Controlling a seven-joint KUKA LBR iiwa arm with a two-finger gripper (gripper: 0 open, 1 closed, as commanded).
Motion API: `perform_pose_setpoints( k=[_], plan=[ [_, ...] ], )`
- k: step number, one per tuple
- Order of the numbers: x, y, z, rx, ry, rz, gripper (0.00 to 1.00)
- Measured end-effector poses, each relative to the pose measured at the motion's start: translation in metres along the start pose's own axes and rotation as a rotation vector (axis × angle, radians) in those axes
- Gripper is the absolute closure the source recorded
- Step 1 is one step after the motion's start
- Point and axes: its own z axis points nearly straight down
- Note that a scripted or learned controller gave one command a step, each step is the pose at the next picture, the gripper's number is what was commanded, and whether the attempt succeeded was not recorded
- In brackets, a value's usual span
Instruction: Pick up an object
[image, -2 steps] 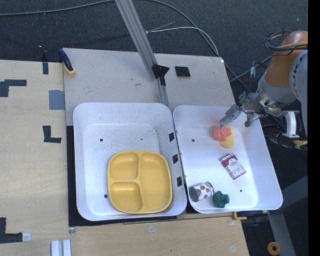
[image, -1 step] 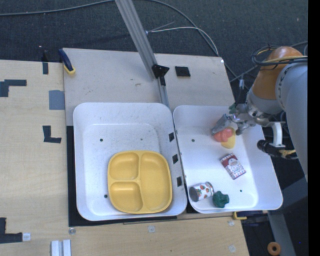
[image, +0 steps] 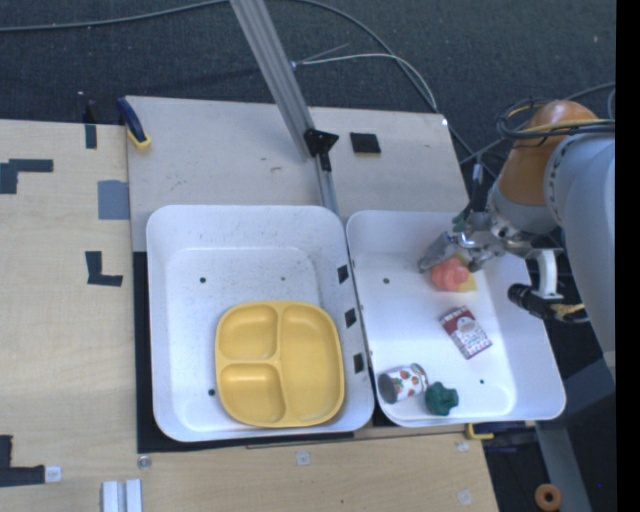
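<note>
My gripper (image: 447, 256) hangs low over the upper part of the right bin (image: 400, 240), coming in from the right. Directly beneath its tip lies a small red-pink object with a yellow edge (image: 454, 276); the gripper's tip touches or overlaps its top edge. A red-and-white carton (image: 467, 332) lies flat in the middle of the same bin. Near the bin's front edge a white can with red markings (image: 403, 383) lies on its side, beside a dark green lump (image: 441, 399).
The left bin (image: 190, 250) holds a yellow divided plate (image: 280, 362) at its front. A metal pole (image: 285, 80) rises from behind the bins. The arm's grey body with its orange band (image: 545, 150) fills the upper right.
</note>
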Motion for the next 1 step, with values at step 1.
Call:
perform_pose_setpoints(
  k=[1],
  plan=[
    [-0.0003, 0.0018, -0.0131, -0.007, -0.004, -0.002, 1.0]
  ],
)
